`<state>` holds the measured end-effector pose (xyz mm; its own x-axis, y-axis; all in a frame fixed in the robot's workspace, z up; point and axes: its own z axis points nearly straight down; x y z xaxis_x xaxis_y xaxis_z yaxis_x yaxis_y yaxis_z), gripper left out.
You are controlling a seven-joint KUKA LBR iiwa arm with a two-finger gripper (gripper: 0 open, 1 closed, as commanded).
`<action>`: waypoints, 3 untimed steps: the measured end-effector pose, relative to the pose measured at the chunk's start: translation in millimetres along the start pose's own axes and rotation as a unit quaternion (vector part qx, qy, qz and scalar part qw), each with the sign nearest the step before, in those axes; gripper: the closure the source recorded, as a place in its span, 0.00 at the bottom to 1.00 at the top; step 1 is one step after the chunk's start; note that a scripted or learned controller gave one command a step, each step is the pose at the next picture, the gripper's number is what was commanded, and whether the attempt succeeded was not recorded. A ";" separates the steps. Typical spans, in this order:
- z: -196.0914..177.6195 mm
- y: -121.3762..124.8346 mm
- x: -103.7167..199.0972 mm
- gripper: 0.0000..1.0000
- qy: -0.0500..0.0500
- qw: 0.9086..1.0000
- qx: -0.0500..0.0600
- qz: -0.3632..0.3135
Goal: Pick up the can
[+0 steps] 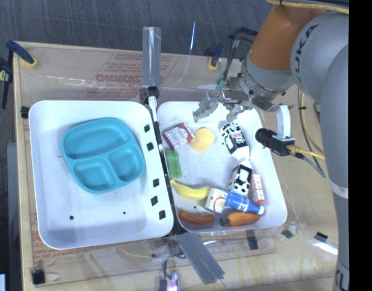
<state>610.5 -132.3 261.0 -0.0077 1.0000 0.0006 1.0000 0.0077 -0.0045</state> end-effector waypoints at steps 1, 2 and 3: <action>-42.4 -22.1 57.5 0.00 0.000 1.000 -0.002 0.006; 63.6 -68.3 41.9 0.00 0.000 1.000 0.000 0.012; 171.0 -122.0 -13.2 0.00 0.000 1.000 0.000 0.007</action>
<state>487.9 -146.4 90.5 0.0061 1.0000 0.0014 1.0000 -0.0061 -0.0039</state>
